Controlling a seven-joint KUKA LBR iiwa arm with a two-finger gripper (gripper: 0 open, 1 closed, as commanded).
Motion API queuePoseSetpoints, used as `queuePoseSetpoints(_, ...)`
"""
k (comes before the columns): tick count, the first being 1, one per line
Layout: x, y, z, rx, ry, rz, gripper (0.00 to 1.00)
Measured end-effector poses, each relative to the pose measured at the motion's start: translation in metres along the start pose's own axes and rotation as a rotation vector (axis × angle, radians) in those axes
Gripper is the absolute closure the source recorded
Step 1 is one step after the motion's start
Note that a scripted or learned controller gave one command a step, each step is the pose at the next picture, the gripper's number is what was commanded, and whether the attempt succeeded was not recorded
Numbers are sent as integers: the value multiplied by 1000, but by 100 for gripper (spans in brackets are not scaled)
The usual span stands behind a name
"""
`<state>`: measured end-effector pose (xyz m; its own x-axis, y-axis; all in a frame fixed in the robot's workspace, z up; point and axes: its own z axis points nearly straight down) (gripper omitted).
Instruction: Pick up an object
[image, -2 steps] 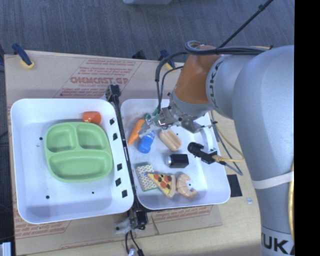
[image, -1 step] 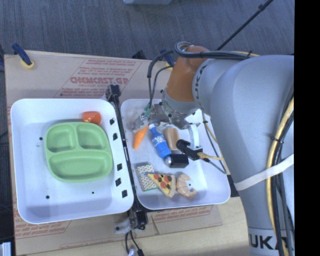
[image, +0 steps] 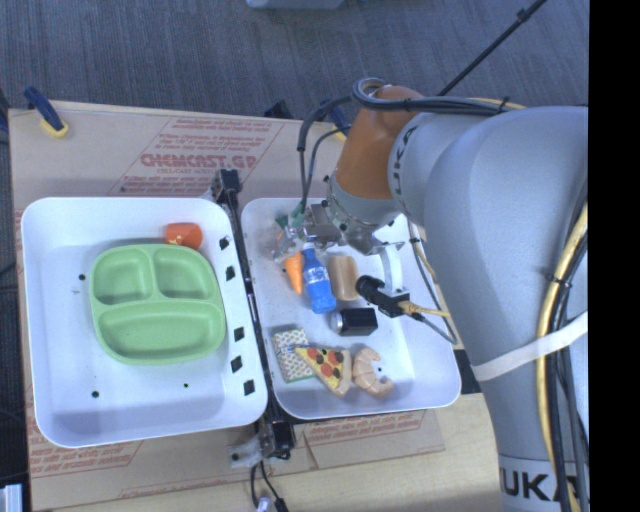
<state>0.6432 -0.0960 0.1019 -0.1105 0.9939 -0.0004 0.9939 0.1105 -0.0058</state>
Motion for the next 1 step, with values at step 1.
queuePoseSetpoints(1, 23, -21, -91, -4, 0, 86, 100)
